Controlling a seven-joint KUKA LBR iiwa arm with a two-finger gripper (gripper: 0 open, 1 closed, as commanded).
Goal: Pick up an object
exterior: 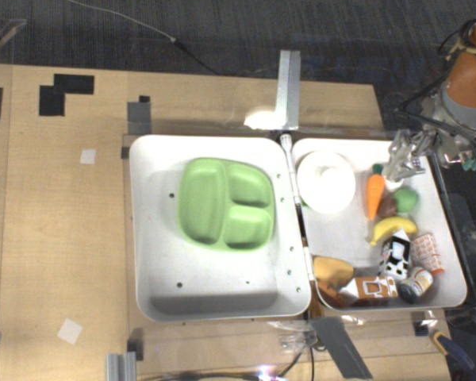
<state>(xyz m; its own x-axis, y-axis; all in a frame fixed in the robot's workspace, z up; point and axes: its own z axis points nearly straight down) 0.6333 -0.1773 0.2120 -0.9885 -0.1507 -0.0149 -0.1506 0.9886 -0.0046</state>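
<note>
Gripper (403, 159) at the upper right of the frame, hanging over the top right corner of the right bin (452, 236), just above and right of the carrot (374, 194); open or closed, impossible to tell, and nothing seen between its tips. Right bin crowded: white bowl (326, 182) at its upper left, carrot upright beside it, green ball (407, 199) and banana (392, 228) below the gripper, cow-patterned toy (395, 256), small can (416, 284) and a brown bread-like lump (333, 271) along the lower edge. Left bin (155, 284) on the table (55, 236), holding a green divided plate (224, 202) near its middle.
</note>
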